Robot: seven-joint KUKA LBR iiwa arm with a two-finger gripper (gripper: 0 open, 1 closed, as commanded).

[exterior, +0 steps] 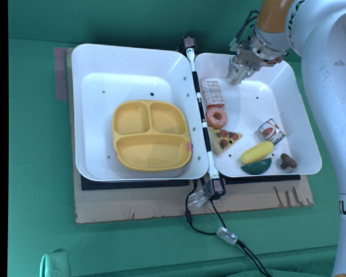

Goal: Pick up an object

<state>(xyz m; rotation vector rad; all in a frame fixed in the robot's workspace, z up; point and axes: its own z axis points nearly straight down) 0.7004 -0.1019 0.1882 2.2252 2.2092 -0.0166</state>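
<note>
So the arm (328, 68) comes in from the upper right of the frame, grey with the orange band, and the gripper (235, 77) sits over the upper part of the right bin (288, 105), near its back wall. Honestly I can't tell how it's set, it's too small and dark there, and I see nothing in it.

All the toy food is in that right bin. Along its left side, top to bottom: a pink wafer-looking block (211, 93), then a frosted donut (217, 118) just below it, then a pizza slice (224, 139) near the divider. Over toward the right there's a small can (271, 130) lying tilted, and below it a yellow corn cob (257, 152) with a dark green wedge (256, 167) touching its underside. A little brown mushroom-ish thing (287, 161) sits just beside those, in the lower right corner of the bin. The gripper is well apart from every one of them, closest to the wafer.

The left bin (104, 68) has a yellow divided plate (151, 135), three compartments, flat on the floor of the bin.

Both bins rest on a cardboard sheet (132, 203) on the green tabletop (34, 154), and a black cable (219, 227) trails off toward the bottom of the frame.
</note>
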